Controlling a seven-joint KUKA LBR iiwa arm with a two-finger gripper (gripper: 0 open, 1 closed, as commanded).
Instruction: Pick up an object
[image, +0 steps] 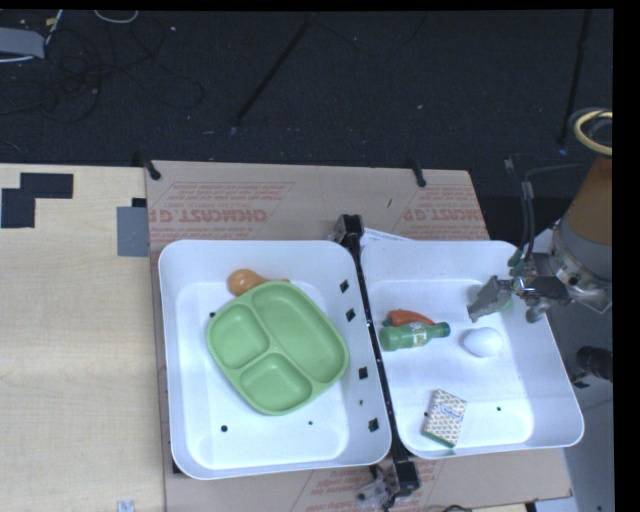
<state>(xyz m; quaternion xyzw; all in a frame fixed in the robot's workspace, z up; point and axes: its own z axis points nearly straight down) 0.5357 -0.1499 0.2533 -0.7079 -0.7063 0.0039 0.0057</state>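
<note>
Gripper: the gripper hangs over the upper right of the right bin, reaching in from the right; its dark fingers look spread, with nothing between them.
Egg: a small white egg, smooth and rounded, lies on the bin floor just below and left of the gripper. By position it is the likeliest target, though this is a judgement.
Bottle: a green bottle lies on its side left of the egg, cap toward it, near but apart.
Carrot: an orange piece, perhaps a carrot, rests against the bottle's upper side.
Box: a small patterned box lies tilted near the bin's front, well apart from the rest.
Left bin: the left bin holds a green divided tray with an orange item tucked at its upper edge.
Risk, slip: the egg's curved, glossy surface may squirt out of closing fingers if they meet it off centre.
Risk, roll: a touch from one finger on descent could send it toward the bottle or the bin wall.
Risk, contrast: white on white makes the egg hard to locate, so the descent may miss.
Risk, wall: the gripper works close to the bin's right rim and could catch it.
</note>
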